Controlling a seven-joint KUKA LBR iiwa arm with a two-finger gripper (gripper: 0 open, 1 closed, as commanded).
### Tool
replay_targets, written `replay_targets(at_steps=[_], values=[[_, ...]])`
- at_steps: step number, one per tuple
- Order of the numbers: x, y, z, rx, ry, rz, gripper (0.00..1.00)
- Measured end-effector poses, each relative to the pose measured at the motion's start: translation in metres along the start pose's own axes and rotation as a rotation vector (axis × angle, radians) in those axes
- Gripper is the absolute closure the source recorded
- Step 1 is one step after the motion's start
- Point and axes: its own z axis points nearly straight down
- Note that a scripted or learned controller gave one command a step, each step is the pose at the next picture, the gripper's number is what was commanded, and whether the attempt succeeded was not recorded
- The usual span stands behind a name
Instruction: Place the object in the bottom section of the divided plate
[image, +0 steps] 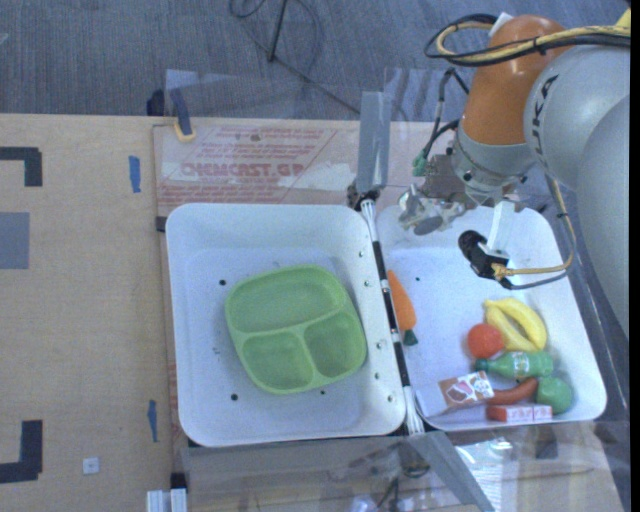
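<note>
My gripper (428, 212) hovers at the right bin's (440, 290) far-left corner, grip state unclear; I should descend squarely over the carrot (402, 303) by the left wall.

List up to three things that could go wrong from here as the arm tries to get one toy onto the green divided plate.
1. The banana, tomato and bottle crowd one corner of the right bin, so the tool may catch two or none.
2. The carrot lies against the dividing wall, leaving little room to grip.
3. The plate sits turned, so a drop could land in the wrong section.
</note>
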Motion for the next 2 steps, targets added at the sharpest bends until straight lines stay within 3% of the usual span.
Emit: replay_targets(at_steps=[1,2], values=[[0.061,-0.055,-0.009,0.002,0.002,-0.211,1.0],[0.105,-0.083,-0.028,0.002,0.002,-0.419,1.0]])
